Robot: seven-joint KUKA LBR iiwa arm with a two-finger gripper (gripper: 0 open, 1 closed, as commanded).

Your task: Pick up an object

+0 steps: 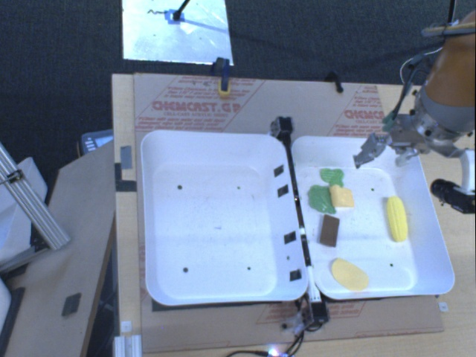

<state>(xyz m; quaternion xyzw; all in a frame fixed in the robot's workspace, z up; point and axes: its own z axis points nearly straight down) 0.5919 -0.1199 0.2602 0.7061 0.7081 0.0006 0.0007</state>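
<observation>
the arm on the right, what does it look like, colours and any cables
The arm has an orange band above a grey wrist section with a rounded, metallic look. Below that sits a grey metal gripper with thin, angular fingers. Thin cables loop along the arm's left side near the band, and a dark rod or cable runs up past it toward the top edge.

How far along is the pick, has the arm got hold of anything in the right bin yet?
Nothing looks picked yet. The two-finger gripper hangs over the far edge of the right white bin with nothing visible between its fingers. The yellow corn cob, pale yellow oval piece, brown block, yellow cube and green leafy pieces all lie on the bin floor. Descent, grasp and lift remain.
</observation>
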